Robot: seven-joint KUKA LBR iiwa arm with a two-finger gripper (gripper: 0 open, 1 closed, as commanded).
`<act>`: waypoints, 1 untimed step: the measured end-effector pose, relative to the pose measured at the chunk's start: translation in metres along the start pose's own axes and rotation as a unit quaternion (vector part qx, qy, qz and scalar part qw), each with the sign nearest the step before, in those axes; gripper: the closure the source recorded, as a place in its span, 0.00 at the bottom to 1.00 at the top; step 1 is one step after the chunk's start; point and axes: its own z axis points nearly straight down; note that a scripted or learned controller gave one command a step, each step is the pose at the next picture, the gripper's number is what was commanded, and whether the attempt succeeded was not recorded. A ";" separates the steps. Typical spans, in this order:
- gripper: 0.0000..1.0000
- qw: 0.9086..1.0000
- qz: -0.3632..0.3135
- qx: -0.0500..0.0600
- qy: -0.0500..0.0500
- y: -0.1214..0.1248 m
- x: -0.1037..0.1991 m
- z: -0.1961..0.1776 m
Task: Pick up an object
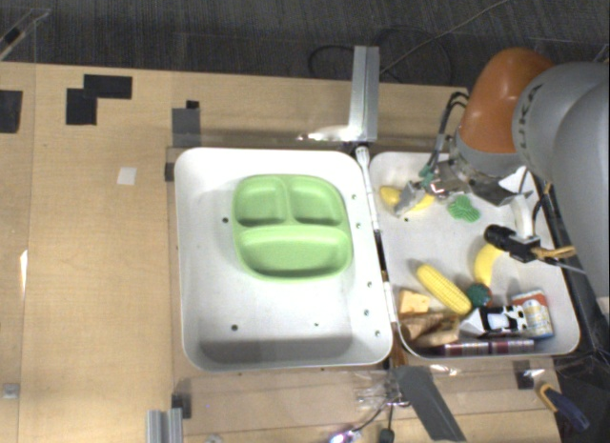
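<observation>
My gripper hangs low over the far left corner of the right bin. It is right against a small yellow object that lies there, and its tip overlaps that object's right end. A small green piece lies just to the gripper's right. Toward the front of the bin are a yellow corn cob, a second yellow object, a piece of toast, a can with a black-and-white label and a dark red pen.
The left bin holds a green divided plate. A metal post stands behind the wall between the two bins. The arm's grey body and orange band cover the right bin's far right corner.
</observation>
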 end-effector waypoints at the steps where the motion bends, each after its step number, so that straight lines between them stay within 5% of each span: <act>1: 1.00 1.000 -0.001 -0.003 -0.001 0.003 0.001 -0.013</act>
